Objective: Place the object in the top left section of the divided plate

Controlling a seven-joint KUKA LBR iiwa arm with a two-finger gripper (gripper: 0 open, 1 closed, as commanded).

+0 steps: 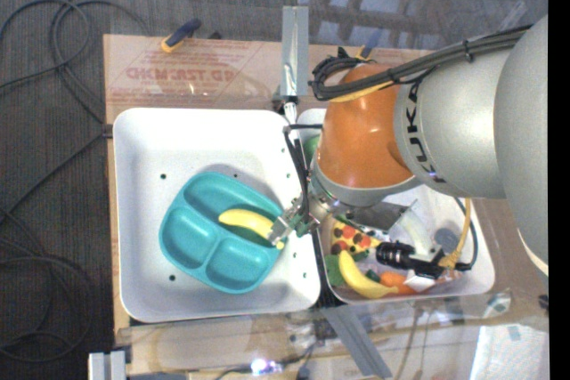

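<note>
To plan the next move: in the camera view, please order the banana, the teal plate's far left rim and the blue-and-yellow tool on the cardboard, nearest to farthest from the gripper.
1. Banana, just left of the gripper, on the teal plate.
2. Plate's far left rim, further left.
3. Blue-and-yellow tool, top left on the cardboard.

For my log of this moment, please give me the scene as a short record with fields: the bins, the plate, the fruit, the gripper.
left bin: white, holds the plate
plate: teal, divided into sections, lying tilted in the left bin
banana: yellow, lying on the plate toward its right edge
gripper: at the banana's right end, by the plate's right edge
grip on banana: cannot tell
right bin: white, holds a second banana and other small items
arm: orange and grey, above the right bin
</note>
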